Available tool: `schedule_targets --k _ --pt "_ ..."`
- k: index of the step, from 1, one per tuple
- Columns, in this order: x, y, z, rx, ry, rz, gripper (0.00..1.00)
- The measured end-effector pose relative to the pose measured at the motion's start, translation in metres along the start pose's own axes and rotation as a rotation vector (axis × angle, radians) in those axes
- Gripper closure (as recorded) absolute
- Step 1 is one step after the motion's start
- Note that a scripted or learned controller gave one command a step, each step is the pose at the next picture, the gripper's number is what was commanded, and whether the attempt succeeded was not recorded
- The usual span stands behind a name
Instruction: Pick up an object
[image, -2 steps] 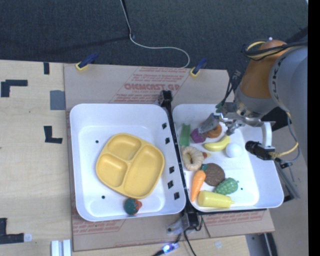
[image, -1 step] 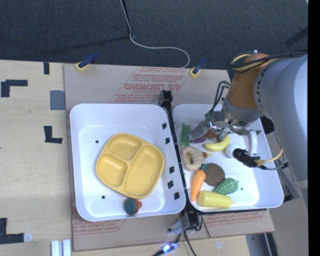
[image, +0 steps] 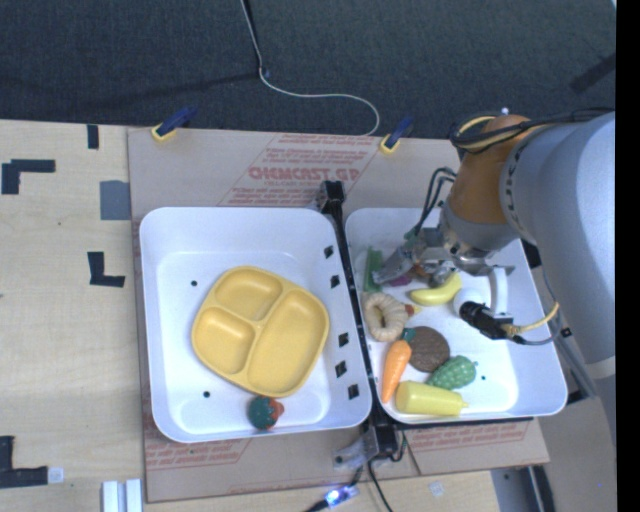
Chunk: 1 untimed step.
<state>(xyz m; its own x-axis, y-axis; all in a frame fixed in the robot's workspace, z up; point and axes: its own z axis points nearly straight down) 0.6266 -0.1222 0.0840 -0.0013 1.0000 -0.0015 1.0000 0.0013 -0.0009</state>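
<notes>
1. The grey arm with its orange wrist band reaches in from the right and hangs low over the back of the right white bin (image: 540, 400). Its gripper (image: 432, 262) sits just above the cluttered back-left part of that bin.

2. How the claw stands cannot be told from this view: the wrist and its hardware cover the tip, so whether it has hold of anything is not visible.

3. Candidate objects lie close together in the right bin: a small yellow plastic banana (image: 437, 293) just beside the gripper, a green leafy toy piece (image: 375, 266) at the bin's left wall, a pale ring-shaped toy doughnut (image: 385, 316), a round brown cookie-like disc (image: 429, 347), an orange toy carrot (image: 395, 371), a green bumpy toy vegetable (image: 453, 373) and a pale yellow block-like toy (image: 428, 399) at the front.

4. The left white bin (image: 160, 300) holds a yellow divided plastic plate (image: 260, 330) and a small teal-and-red ball-like toy (image: 264, 411) at its front.

5. Risks, as I judge them: the banana and the green piece lie near each other, so a descent could pinch two things or nudge one aside. The banana's curved, smooth shell could slip out of a closing grip. The black cable (image: 490, 322) hanging by the wrist might brush nearby toys.
</notes>
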Motion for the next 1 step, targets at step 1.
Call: schedule_targets --k 1 --pt "0.0006 0.001 -0.012 -0.003 0.0 -0.001 1.0"
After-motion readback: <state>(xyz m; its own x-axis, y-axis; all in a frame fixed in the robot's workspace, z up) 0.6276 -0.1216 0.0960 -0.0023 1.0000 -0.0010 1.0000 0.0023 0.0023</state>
